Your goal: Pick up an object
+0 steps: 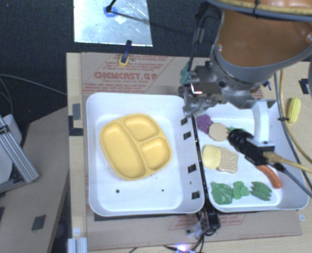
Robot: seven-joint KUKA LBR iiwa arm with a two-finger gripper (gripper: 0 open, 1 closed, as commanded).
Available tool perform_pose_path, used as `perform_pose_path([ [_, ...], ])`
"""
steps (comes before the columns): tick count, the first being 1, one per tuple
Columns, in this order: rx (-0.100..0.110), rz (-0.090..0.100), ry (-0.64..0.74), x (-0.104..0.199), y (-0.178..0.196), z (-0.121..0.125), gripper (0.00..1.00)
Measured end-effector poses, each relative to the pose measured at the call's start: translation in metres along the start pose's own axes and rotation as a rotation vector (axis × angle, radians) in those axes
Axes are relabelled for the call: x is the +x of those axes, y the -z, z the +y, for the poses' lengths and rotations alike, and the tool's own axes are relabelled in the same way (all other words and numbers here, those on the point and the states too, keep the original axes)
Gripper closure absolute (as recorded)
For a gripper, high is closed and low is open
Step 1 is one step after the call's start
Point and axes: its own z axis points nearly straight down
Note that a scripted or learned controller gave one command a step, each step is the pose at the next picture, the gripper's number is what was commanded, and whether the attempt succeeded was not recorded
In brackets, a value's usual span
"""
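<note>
The grey metal gripper [196,100] hangs above the small purple toy food [203,122]. Nothing looks picked up yet; I cannot tell its grip state.

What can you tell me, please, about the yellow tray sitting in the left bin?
The yellow tray is a rounded, glossy piece that looks like moulded plastic, split by raised ridges into three compartments: one long section along its left side and two smaller ones on the right. Nothing lies in any of them. It rests flat on the floor of the left bin, turned at a slant to the bin's walls and roughly central, touching only that floor and standing apart from the toy food in the other bin.
</note>
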Motion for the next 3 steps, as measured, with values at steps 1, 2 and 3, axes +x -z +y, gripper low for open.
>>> perform_pose_path([
  [1,-0.003,0.001,0.006,0.0,0.011,0.001,1.0],
  [2,0.017,-0.006,-0.031,0.024,-0.011,-0.004,1.0],
  [3,0.012,-0.005,-0.027,0.024,0.001,-0.003,1.0],
])
